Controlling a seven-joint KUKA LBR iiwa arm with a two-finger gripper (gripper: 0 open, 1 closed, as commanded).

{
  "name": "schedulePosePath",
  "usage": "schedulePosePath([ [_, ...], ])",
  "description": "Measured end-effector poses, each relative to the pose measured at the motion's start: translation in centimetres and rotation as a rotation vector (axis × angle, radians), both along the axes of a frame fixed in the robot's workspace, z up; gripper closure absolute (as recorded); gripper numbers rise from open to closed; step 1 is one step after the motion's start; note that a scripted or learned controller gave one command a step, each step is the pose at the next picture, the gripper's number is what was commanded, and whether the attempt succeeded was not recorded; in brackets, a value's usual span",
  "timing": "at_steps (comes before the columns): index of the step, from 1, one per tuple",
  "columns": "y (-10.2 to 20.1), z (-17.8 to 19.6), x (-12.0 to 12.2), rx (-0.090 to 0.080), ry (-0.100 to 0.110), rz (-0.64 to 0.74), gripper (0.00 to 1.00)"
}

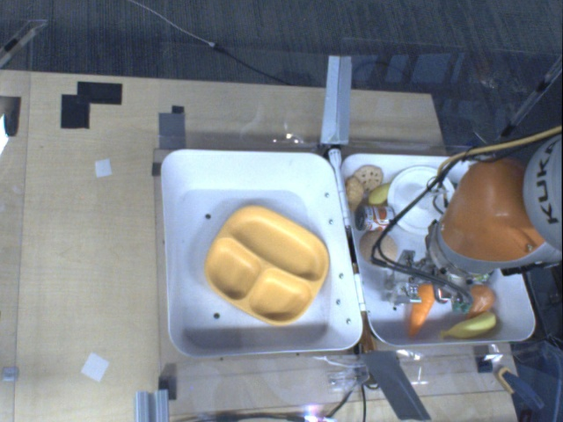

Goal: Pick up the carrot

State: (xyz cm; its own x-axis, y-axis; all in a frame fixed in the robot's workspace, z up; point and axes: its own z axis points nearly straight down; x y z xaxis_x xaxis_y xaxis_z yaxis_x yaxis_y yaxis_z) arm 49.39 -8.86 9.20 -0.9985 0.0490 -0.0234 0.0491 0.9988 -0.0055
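Note:
The carrot (420, 311) is a short orange piece lying near the front of the right bin (380, 323), pointing toward the front edge. My gripper (426, 286) hangs directly over the carrot's upper end, under the orange wrist band (488, 211). The gripper body and cables hide where the carrot's top meets it, so I cannot see if the carrot is gripped.
A yellow banana (471, 325) and an orange-red fruit (482, 300) lie just right of the carrot. A white dish (412, 192), a cookie (365, 181) and a small can (375, 218) sit at the back of this bin. The left bin (180, 236) holds a yellow divided plate (266, 262).

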Motion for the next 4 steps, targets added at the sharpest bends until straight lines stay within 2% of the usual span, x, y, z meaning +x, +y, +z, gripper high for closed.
schedulePosePath([
  [1,0.2,-0.1,0.0,0.003,-0.001,0.003,0.00],
  [2,0.3,1.1,0.3,0.003,-0.006,0.006,1.00],
  [3,-0.6,0.9,-0.3,0.003,0.011,0.118,1.00],
  [4,-0.7,-0.1,0.4,-0.003,0.009,0.514,1.00],
])
